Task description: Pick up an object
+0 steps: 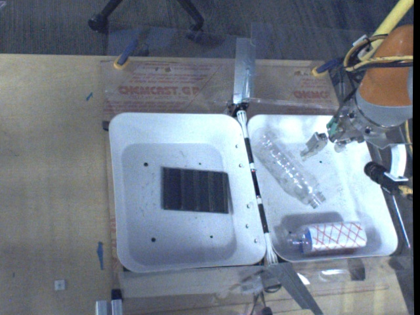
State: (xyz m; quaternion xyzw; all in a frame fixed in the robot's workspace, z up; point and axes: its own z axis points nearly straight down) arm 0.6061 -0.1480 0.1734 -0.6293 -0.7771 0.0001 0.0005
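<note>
Beside the clear bottle (289,170), your claw (316,144) hangs, state unreadable; the bottle looks light, slippery, crushable, so grip its midsection.

clear plastic bottle (289,169), matt white bins (125,136)

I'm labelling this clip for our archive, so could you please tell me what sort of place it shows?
Most likely a robotics lab's bin-picking bench: a robot arm reaches over two shallow white bins on a wooden bench. They hold test items, a clear plastic bottle and a dark ridged panel. A chair base stands on carpet.
</note>
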